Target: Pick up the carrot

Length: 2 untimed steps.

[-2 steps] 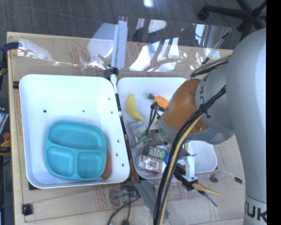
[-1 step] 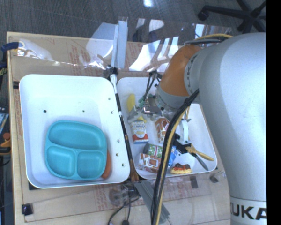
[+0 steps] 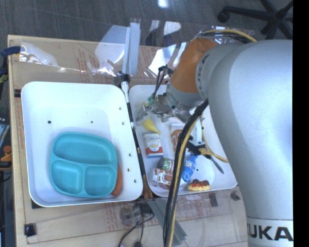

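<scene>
The carrot [image 3: 118, 182] is an orange sliver in the left bin [image 3: 67, 99], lying against the right edge of a teal divided plate [image 3: 83, 164] near the bin's front right corner; the plate hides most of it. My gripper [image 3: 153, 106] hangs over the back left part of the right bin [image 3: 139, 94], just above a yellow item [image 3: 150, 123]. It is far from the carrot, on the other side of the wall between the bins. The grey arm with its orange band [image 3: 193, 68] covers much of the right bin.
The right bin holds a small red-labelled bottle [image 3: 152, 144], a green and red packet [image 3: 164, 172], a blue item [image 3: 189, 169] and a hot dog toy [image 3: 198, 185]. A black cable [image 3: 176, 163] hangs across it. Clear plastic sheeting [image 3: 144, 40] lies behind the bins.
</scene>
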Motion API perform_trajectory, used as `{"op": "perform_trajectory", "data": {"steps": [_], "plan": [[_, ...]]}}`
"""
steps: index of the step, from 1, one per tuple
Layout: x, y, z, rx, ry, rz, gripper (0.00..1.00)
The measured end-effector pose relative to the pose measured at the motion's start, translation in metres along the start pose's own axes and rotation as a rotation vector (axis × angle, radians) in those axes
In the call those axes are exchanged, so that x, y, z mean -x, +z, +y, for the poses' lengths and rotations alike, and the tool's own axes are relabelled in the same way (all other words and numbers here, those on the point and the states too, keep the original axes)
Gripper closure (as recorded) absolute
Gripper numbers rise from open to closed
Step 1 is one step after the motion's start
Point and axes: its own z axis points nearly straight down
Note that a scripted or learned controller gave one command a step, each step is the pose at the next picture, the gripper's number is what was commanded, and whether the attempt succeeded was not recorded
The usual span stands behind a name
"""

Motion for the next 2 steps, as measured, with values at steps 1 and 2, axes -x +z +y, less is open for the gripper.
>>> {"op": "perform_trajectory", "data": {"steps": [1,2], "plan": [[-0.002,-0.009,0.000,-0.003,-0.009,0.000,1.00],[-0.087,-0.101,-0.004,0.001,0.014,0.000,1.00]]}}
